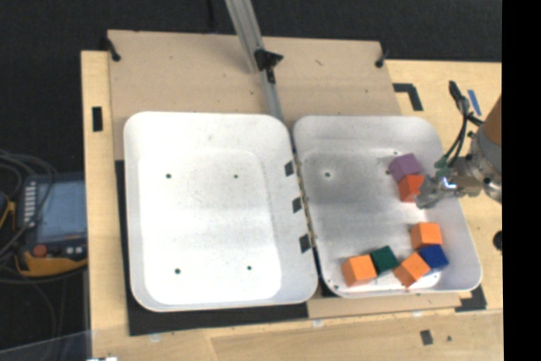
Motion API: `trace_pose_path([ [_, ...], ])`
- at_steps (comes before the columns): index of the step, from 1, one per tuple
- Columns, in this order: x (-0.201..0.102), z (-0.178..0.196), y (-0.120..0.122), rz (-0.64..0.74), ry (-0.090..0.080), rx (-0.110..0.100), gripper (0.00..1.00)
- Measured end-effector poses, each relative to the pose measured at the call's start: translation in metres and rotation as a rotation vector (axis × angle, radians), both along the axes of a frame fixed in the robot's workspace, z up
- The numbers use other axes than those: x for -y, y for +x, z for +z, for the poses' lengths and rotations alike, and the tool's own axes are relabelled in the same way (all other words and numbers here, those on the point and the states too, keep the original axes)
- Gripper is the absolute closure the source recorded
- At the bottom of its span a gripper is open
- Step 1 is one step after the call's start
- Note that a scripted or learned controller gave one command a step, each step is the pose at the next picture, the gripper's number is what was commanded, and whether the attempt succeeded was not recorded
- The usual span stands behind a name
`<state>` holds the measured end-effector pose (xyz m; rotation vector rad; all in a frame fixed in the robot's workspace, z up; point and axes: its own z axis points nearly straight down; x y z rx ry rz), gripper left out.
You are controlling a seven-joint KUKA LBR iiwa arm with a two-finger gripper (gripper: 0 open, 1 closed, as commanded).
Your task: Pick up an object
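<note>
The task looks barely begun: nothing is lifted yet. The metal claw of the grey arm sits at the right edge of the frame, low inside the right shallow white plastic bin, just beside a small red-orange block that has a pale purple block touching it from above. How wide the claw stands cannot be made out, and no block shows between its tips, so no grasp can be claimed.

The other candidates lie along the lower right of the frame in the same bin: an orange cube, a blue cube, another orange cube, a dark green cube and an orange cube nearest the bin divider. Closing on a block and raising it remain, by my reading.
</note>
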<state>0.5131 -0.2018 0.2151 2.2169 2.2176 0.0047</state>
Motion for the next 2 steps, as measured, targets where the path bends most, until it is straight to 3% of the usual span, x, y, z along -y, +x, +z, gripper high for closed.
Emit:
trace_pose_path([
  [1,0.001,0.054,0.002,0.004,-0.001,0.002,1.0],
  [2,-0.056,0.059,0.0,0.009,0.003,-0.004,1.0],
])
